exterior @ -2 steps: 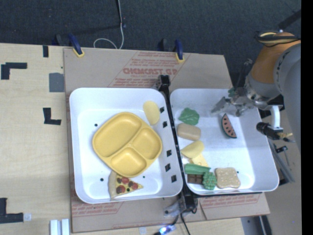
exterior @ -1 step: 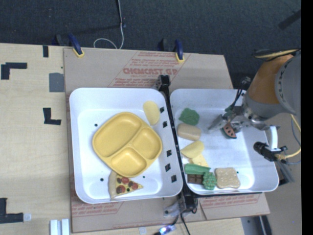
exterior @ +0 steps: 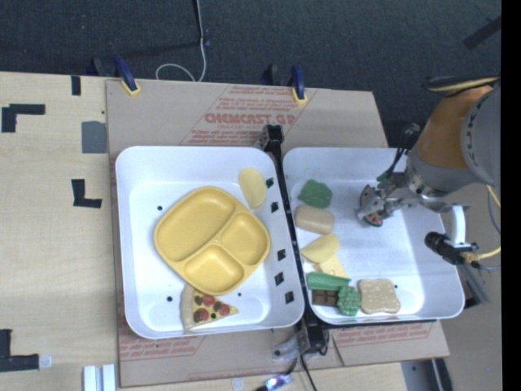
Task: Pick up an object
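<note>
My gripper (exterior: 374, 211) hangs low over the right bin (exterior: 423, 255), in its upper middle, with the grey arm reaching in from the right. Nothing shows between its fingers. To its left in the same bin lie a green leafy piece (exterior: 314, 193), a beige bun-like piece (exterior: 314, 219) and yellow cheese wedges (exterior: 322, 251). Along the bin's front sit a green and brown item (exterior: 328, 287), a broccoli piece (exterior: 350, 300) and a slice of toast (exterior: 378, 296).
The left bin (exterior: 138, 243) holds a yellow divided plate (exterior: 212, 239), a pale yellow piece (exterior: 252, 186) and a pizza slice (exterior: 205, 308). A black divider (exterior: 281, 218) runs between the bins. Cardboard lies under both.
</note>
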Robot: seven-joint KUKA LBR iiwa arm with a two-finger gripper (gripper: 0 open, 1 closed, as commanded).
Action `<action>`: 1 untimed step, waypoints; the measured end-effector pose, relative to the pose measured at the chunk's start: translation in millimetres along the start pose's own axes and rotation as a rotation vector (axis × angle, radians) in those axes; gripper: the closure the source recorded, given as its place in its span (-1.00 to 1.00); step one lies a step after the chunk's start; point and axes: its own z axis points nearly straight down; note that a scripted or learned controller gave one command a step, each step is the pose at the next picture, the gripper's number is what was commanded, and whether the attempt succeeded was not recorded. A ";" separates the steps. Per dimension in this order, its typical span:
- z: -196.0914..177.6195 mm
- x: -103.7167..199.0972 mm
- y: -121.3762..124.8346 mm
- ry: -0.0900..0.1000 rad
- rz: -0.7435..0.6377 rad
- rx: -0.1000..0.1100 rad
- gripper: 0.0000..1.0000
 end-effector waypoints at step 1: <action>12.8 84.3 49.7 0.002 -0.009 0.002 1.00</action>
